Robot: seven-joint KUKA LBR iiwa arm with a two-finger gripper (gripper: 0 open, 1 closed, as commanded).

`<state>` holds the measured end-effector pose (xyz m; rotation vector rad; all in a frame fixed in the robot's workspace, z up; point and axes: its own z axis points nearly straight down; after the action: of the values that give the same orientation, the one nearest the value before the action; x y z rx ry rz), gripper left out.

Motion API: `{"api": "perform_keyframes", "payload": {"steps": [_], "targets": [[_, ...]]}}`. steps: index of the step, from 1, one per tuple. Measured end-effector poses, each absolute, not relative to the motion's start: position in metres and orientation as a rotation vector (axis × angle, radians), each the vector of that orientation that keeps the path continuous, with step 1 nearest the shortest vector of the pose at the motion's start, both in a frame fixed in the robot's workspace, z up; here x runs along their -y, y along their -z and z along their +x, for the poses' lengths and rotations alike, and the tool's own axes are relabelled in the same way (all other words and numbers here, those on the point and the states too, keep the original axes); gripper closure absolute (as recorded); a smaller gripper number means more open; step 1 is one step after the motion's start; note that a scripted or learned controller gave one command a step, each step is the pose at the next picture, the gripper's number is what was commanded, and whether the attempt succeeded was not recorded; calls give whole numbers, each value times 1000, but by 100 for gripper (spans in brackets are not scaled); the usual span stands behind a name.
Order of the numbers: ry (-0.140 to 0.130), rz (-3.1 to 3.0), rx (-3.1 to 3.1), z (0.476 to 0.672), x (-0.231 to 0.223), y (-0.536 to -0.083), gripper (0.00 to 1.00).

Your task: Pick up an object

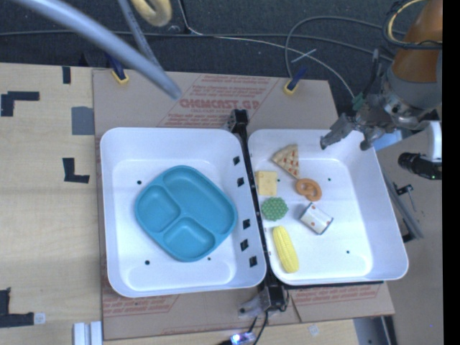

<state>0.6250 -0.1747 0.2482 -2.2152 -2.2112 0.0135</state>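
Observation:
The right bin [359, 257] holds several toy foods: a pizza slice [287, 159], a yellow cheese block [267, 182], a pretzel [308, 188], a green round piece [274, 208], a small white and brown block [315, 218] and a yellow corn cob [285, 249]. My gripper [350, 136] hangs over the bin's back right rim, above and to the right of the pizza slice. Its two fingers stand apart with nothing between them.
The left bin [122, 264] holds a blue sectioned tray [185, 212]. A black divider with clips [244, 192] runs between the bins. Cables loop over the dark back of the bench. A grey pole [93, 34] slants across the upper left.

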Motion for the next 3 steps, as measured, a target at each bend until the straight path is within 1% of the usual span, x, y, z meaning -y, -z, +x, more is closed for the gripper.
{"api": "perform_keyframes", "payload": {"steps": [1, 2, 3], "targets": [[-2, -2219, 2223, 627, 174, -256, 0], [-5, -2218, 2222, 627, 180, -212, 0], [-6, -2217, 2221, 624, 170, -162, 0]]}}
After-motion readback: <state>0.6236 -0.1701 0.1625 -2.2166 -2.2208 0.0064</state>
